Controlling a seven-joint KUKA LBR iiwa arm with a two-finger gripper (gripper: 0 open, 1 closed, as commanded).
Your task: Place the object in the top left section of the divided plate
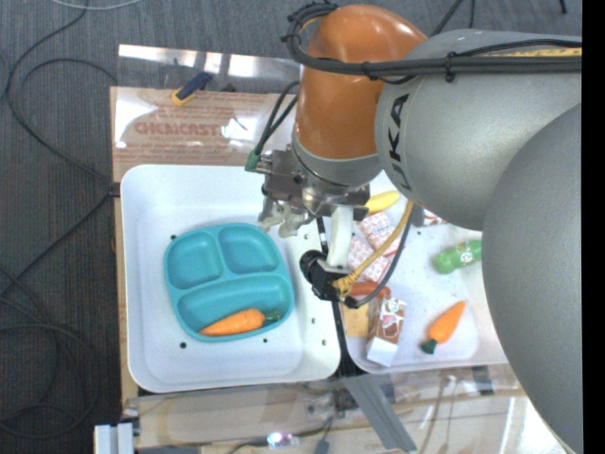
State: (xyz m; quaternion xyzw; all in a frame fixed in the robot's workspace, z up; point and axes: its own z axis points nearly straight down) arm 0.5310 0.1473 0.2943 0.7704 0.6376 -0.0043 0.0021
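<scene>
Teal divided plate [227, 280] lies flat in the left white bin [142, 282], slightly rotated, with two small sections along its upper side and one long section along its lower side. A toy carrot [233, 323] lies in the long lower section, tip toward the left, green stub toward the right near the plate's rim. Both upper sections, top left included, show bare teal.

Right white bin [468, 353] holds several items: a second toy carrot [444, 323] near its lower edge, lying tilted; a green toy [458, 255] above it; a yellow piece [382, 200] partly hidden under the arm; a red-and-white packet [369, 246] close to the divider between the bins; and a small brown-and-white carton [386, 327] below that.

Arm's orange band [352, 74] and grey wrist hang over the boundary between the bins, covering the upper part of the right bin. The hand [284, 218] sits just above the plate's upper right corner; how it is set, wide or narrow, cannot be told at this angle. Nothing is visible between its tips. Black and yellow cables [331, 277] dangle from the wrist over the bin divider.

Behind the left bin lies a printed cardboard sheet [180, 130] with a small blue-and-yellow item [192, 87] on it.
</scene>
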